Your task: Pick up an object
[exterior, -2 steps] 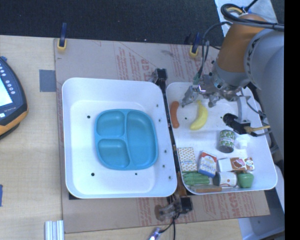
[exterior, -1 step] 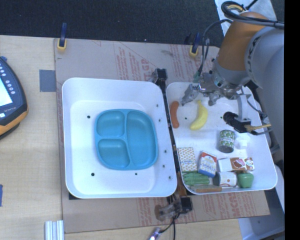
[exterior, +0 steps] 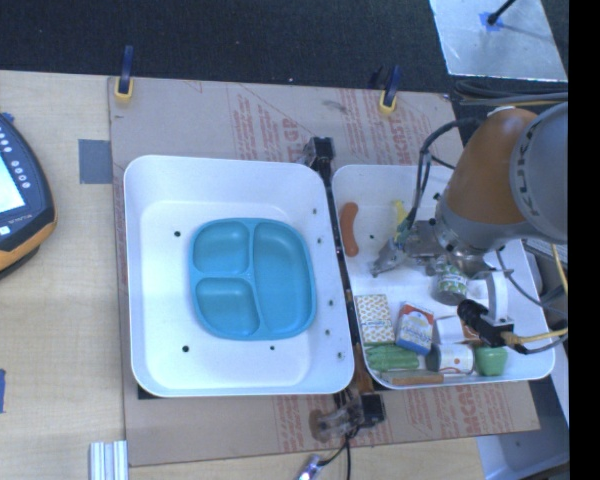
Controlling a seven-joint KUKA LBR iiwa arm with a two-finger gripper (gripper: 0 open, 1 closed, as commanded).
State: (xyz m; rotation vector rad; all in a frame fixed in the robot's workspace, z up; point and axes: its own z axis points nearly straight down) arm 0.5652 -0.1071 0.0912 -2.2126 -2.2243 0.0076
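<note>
My gripper (exterior: 390,258) hangs low in the middle of the right bin (exterior: 370,183), with the grey and orange arm (exterior: 500,183) reaching in from the right. An orange sausage (exterior: 350,228) lies just to its left, close to the bin's left wall and apart from the gripper. Below the gripper lie a patterned box (exterior: 373,318) and a small red, white and blue carton (exterior: 415,329). A small can (exterior: 451,287) stands right of the gripper, partly under the wrist. I see nothing held.
The left bin (exterior: 150,268) holds a blue divided plate (exterior: 252,277). Along the right bin's front edge lie green pieces (exterior: 392,357), a bottle (exterior: 455,357) and a green cup (exterior: 491,360). A teach pendant (exterior: 5,193) rests on the bench at far left.
</note>
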